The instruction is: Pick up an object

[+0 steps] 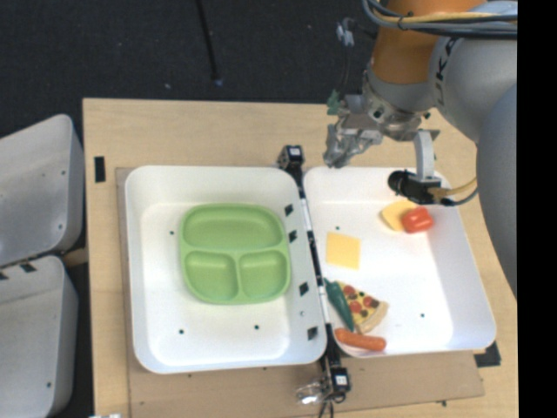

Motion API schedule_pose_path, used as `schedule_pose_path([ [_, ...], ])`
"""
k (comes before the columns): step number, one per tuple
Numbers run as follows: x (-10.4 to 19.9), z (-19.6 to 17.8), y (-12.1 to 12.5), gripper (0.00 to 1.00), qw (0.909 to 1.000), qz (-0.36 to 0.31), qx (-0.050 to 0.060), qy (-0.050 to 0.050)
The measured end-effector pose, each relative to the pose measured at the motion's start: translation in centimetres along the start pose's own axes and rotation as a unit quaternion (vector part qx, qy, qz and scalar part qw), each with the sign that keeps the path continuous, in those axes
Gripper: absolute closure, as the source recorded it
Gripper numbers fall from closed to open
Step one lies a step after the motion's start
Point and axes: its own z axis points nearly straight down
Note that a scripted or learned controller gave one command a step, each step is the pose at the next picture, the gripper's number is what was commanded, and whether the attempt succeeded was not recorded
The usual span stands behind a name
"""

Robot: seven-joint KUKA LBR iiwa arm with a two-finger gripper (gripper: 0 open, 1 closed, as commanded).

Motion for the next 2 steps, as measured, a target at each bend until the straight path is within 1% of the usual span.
schedule_pose_path([
  [1, 5.7, 0.1, -0.5, 1.00, 1.0000, 0.000, 0.001, 0.000],
  [2, 11.3, 2.3, -0.2, 1.00, 1.0000, 0.000, 0.002, -0.001],
])
